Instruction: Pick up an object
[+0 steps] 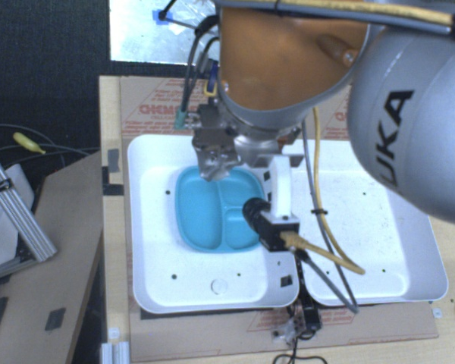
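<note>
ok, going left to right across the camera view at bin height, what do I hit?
In order: aluminium frame → left bin → blue divided tray lying in it → right bin.

The grey arm (409,112) leans over the left bin (155,279), orange band (288,44) above its far side, gripper (214,167) pointing down over the bin's far half.

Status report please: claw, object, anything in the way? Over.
Claw at far rim of blue tray, in left bin. Tray flat on bin floor, not lifted. No other item seen around it.
</note>
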